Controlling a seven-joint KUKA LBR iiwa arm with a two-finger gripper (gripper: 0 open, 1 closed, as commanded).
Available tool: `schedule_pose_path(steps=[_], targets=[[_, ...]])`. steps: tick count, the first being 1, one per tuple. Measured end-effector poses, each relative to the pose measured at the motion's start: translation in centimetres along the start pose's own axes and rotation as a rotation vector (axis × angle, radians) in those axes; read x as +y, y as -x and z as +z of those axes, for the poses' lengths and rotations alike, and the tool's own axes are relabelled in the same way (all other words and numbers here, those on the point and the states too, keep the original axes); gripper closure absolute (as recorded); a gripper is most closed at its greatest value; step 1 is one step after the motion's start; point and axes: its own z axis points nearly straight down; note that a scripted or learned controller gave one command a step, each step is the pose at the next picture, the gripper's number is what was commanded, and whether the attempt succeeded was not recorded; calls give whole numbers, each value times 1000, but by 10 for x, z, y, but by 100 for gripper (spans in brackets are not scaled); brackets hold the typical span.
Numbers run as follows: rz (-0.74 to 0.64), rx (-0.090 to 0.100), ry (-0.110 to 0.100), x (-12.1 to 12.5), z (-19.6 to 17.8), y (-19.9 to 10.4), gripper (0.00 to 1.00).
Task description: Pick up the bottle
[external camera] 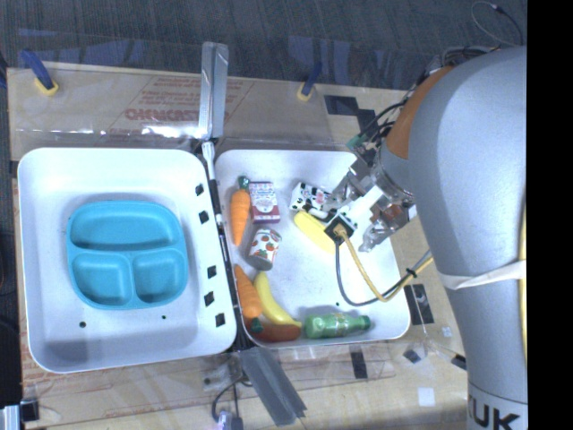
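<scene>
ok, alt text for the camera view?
A green bottle lies on its side at the right bin's near edge, beside a banana. The gripper hovers over that bin's far side, apart from the bottle. The left bin holds a blue divided tray.

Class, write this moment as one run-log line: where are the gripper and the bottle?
gripper: above right bin, far-right part | bottle: lying by near wall, ungrasped | status: not picked
</scene>
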Motion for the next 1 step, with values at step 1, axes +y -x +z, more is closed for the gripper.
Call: schedule_pose_path(steps=[1], targets=[[-13, -4, -7, -2, -8, -2, 100]])
